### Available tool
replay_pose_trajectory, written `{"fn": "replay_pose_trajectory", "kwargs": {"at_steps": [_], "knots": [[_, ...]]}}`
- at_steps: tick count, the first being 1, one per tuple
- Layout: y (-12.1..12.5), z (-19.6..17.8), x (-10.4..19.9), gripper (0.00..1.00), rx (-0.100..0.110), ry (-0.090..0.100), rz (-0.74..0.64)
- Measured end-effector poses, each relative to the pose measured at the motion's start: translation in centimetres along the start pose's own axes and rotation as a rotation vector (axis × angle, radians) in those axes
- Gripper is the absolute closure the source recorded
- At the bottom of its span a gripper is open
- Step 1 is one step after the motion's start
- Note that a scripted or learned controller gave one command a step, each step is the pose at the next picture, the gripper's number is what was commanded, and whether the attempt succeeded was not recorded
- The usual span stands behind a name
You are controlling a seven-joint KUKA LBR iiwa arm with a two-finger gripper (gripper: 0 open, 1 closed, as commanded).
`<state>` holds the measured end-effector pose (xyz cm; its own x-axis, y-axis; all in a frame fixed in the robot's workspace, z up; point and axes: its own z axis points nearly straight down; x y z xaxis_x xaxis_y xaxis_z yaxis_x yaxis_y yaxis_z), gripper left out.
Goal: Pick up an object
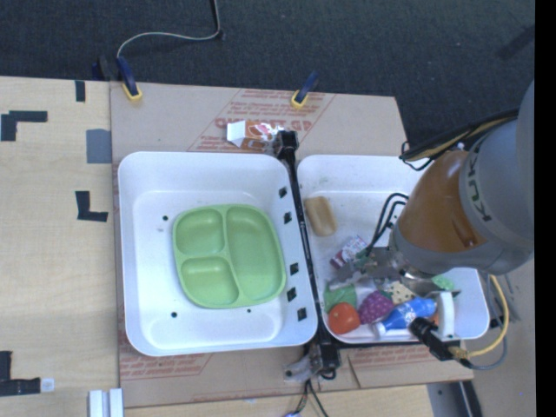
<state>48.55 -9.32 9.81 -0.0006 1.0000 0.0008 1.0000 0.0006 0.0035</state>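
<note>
Camera view has my gripper point(369, 268) low inside the right bin point(347, 188), tucked under my own wrist, and I cannot tell from this slant how it is set or whether anything sits in it. What worries me is the crowding: just below it lie a purple bunch of grapes point(375, 306), a red tomato point(344, 318) and a blue-and-white tube point(408, 314), all touching or nearly so, with a small crumpled packet point(352, 250) right beside it. Closing here, I judge I could nip an edge of two things at once, or push the round tomato aside so it rolls away from me. The tan bread-like piece point(320, 215) lies apart, up and to the side, an easier target standing alone. Something green point(339, 298) peeks out next to the tomato. Far across the divider from my gripper, the left bin point(143, 233) holds a green divided plate point(229, 255), lying flat with nothing in its compartments.
</note>
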Motion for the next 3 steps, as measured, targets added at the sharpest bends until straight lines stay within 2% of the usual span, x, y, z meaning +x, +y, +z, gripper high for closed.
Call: {"fn": "replay_pose_trajectory", "kwargs": {"at_steps": [1,2,3], "knots": [[5.3,1.2,-0.4,0.0,0.0,-0.001,0.0],[12.0,1.2,0.0,0.0,-0.002,-0.003,-0.002],[18.2,1.3,-0.9,0.0,0.0,-0.002,-0.002]]}}
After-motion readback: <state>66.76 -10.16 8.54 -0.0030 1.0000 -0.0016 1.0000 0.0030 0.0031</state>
